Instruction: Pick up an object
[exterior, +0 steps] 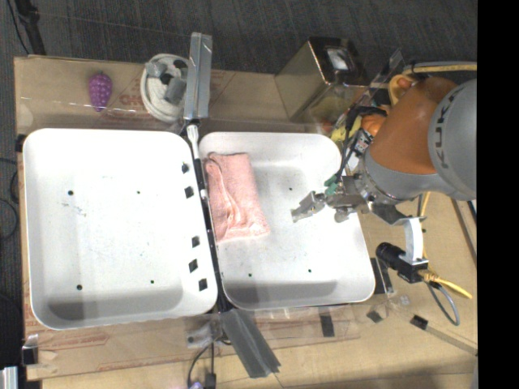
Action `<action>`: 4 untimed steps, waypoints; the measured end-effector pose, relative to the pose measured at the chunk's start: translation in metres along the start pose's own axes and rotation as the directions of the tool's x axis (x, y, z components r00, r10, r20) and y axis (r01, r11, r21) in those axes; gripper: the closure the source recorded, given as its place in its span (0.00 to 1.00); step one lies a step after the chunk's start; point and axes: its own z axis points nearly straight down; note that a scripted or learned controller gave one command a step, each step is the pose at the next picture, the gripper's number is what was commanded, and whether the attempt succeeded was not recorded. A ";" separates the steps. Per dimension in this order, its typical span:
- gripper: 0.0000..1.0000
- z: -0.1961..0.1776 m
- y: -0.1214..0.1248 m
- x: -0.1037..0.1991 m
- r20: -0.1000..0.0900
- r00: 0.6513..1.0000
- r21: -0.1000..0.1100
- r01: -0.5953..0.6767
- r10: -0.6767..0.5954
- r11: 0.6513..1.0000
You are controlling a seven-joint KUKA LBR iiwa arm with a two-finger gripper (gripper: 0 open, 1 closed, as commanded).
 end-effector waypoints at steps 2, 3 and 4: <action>0.00 0.105 0.043 0.092 0.002 0.984 0.000 0.176 -0.176 0.984; 1.00 0.096 0.042 0.092 0.001 0.984 0.003 0.177 -0.177 0.984; 1.00 0.005 0.096 0.129 0.003 0.909 -0.002 0.418 -0.418 0.909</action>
